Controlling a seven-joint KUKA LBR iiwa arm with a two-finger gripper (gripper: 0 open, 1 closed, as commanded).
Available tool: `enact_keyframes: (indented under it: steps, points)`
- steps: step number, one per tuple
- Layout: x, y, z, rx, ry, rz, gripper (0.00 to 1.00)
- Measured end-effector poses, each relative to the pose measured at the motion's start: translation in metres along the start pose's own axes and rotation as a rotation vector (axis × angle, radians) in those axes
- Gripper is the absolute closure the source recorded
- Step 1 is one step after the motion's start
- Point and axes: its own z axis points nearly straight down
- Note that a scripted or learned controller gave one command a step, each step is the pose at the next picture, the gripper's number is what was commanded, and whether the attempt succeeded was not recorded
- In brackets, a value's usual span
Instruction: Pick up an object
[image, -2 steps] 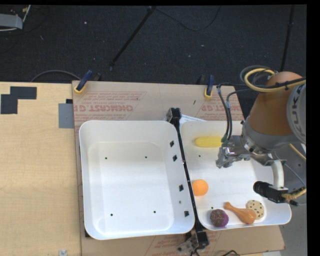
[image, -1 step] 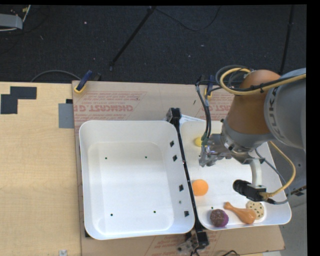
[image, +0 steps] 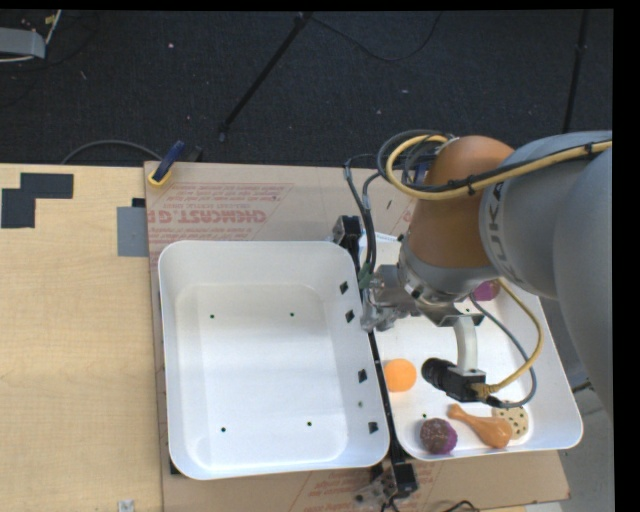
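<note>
Camera view from above: the orange ball lies in the right bin, near its left wall. The jaws sit above the bin beside it; whether they are spread or closed cannot be told. A purple ball and a tan drumstick toy lie near the bin's front edge. The left bin adjoins it on the table. The arm leans in from the right, wrist pointing down.

Arm overhangs right bin; left bin lies open.
</note>
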Motion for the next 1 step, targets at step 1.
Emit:
enact_keyframes:
  steps: [1]
  points:
    - [0.049, 0.0132, -0.0171, -0.002, 0.0, 0.001, 1.0]
